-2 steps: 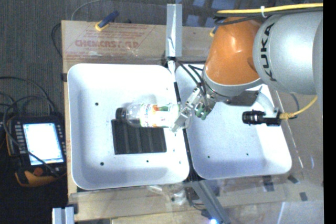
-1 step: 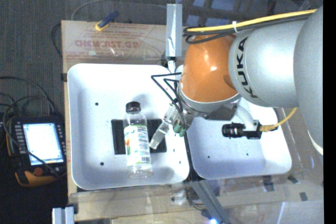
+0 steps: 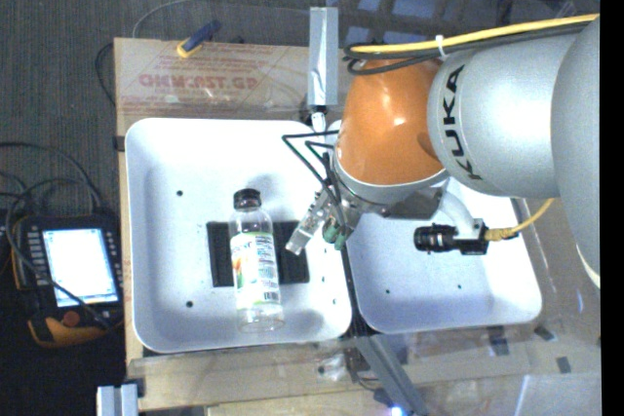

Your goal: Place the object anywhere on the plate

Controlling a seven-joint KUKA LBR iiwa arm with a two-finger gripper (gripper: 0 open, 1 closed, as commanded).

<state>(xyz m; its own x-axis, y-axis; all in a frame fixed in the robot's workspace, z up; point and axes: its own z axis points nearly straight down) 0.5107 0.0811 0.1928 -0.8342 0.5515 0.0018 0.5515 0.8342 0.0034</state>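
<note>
Bottle [image 3: 255, 258] on blk plate [image 3: 220, 254]

Bright even overhead light; glare on white bins [image 3: 156, 151]; slight softness throughout.

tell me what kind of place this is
Probably a robotics lab or test cell. A KUKA arm reaches over two white bins on a wooden bench, a teach pendant lies on the carpet beside it, and cables trail across the floor.
</note>
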